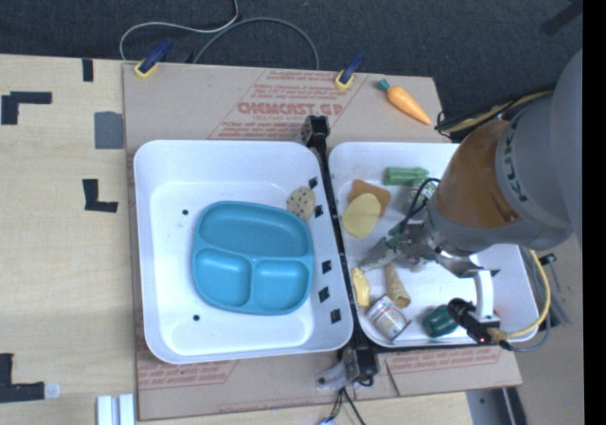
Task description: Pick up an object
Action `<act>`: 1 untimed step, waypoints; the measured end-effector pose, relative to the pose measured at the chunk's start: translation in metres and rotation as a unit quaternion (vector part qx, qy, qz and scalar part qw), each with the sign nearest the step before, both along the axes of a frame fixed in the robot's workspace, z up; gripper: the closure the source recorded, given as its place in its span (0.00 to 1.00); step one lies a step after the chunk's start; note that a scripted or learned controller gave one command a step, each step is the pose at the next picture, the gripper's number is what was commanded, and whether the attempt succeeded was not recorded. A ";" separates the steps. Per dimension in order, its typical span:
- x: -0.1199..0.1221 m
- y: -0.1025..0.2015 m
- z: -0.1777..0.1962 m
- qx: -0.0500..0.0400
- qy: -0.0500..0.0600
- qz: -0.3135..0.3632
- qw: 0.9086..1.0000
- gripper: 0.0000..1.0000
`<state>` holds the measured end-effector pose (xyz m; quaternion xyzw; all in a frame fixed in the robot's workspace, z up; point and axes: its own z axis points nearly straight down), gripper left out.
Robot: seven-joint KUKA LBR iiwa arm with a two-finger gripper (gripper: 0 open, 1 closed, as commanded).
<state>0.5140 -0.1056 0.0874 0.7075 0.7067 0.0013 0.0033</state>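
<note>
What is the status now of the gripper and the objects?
Gripper low in right bin, nothing seen held. Yellow disc and tan cylinder close by. Arm covers the bin's right part.

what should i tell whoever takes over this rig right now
Pincer: low inside the right white bin, among the objects; nothing visibly held.
Right bin holds a round pale yellow piece, an orange-tan wedge, a green oblong block, a yellow banana-shaped toy, a small tan cylinder, a silver can and a dark green object.
Left white bin holds a blue divided plastic plate and a speckled cookie.
An orange toy carrot lies on the board outside.
Done: nothing lifted. Left: grasp and raise one object.
</note>
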 end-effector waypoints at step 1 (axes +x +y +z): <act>0.060 -0.020 -0.001 0.001 0.002 0.002 1.000 0.00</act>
